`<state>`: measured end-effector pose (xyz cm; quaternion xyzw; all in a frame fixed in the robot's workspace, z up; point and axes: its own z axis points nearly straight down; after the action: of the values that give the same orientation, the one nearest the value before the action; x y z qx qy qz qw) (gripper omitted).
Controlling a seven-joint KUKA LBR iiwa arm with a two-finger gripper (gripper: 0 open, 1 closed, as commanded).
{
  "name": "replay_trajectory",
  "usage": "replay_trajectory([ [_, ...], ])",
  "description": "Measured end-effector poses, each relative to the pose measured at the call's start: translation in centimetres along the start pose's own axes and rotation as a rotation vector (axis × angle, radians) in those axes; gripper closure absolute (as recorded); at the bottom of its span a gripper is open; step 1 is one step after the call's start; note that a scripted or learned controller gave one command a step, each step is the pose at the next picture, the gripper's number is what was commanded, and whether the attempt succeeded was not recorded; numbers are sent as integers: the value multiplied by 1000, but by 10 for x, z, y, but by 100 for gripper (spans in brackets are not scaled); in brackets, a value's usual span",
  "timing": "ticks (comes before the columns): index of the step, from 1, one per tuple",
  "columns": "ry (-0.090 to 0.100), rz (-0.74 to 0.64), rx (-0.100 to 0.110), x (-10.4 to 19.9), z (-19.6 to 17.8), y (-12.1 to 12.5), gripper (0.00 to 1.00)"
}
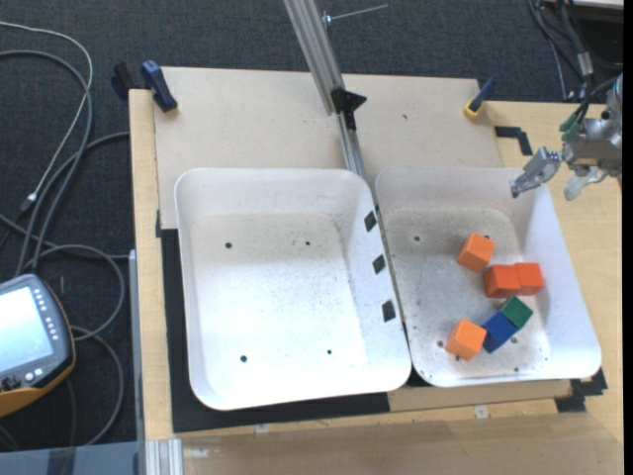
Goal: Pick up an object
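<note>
The right bin [554, 265] holds several small blocks. An orange cube [476, 251] lies near its middle, two orange-red blocks [513, 279] sit side by side to its right, and lower down a green block [515, 314], a blue block [498, 332] and another orange cube [466, 338] cluster together. My gripper [554, 174] hangs over the bin's far right corner, above and to the right of the blocks. Its two fingers [530, 174] are spread open with nothing between them.
The left bin [198, 255] lies beside the right one. A slanted metal rail [315, 47] runs down to the gap between the bins. Blue [158, 83] and yellow [479, 99] clamps hold the board's far corners. Cables and a pendant [30, 339] lie left of the bench.
</note>
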<state>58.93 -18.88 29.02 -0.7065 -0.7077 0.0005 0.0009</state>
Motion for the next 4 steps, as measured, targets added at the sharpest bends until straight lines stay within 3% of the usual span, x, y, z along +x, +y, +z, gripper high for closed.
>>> replay_trajectory([
  [1, 3, 0, 8, 25, 146, 19, 0],
  [3, -7, 0, -19, 39, 163, 1, 0],
  [4, -8, 0, -25, 39, 151, 1, 100],
])
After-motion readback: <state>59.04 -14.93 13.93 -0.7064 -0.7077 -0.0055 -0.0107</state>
